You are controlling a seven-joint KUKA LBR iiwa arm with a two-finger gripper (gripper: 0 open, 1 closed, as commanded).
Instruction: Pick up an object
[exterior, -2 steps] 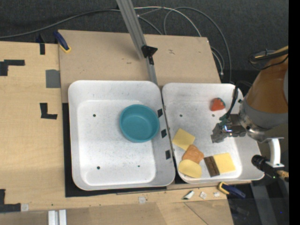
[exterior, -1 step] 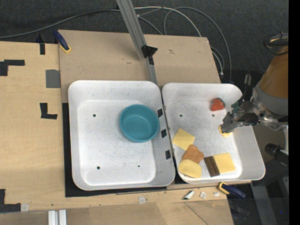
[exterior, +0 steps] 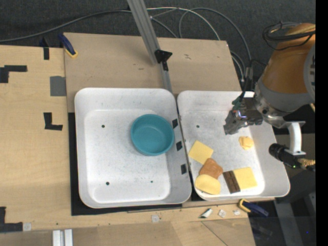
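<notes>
Pale wooden boards make up the surface, marked with a few black tape strips, and beyond its far edge lies dark flooring crossed by loose cables. Taking the blue bowl as the landmark: it sits alone in the left bin, slightly right of that bin's middle. A grey metal post slants down from the top of the view, beyond the bowl, ending near the seam between the bins.

Right of the bowl, across the seam, the right bin holds the candidates for picking. Nearest to the bowl is a flat yellow square; below it a brown piece leans against a rounded yellow lump; further right lies a yellow block with a dark edge. A small yellow piece lies furthest right from the bowl.

The gripper hangs just above and left of that small piece, over bare bin floor. Nothing is visible between its fingers, and I cannot tell whether they are open or closed.

The likely risk is a miss: the gripper is offset from the small piece, so a straight descent would probably close on nothing. The clustered pieces touch, so a grasp there could nudge neighbours or catch two.
</notes>
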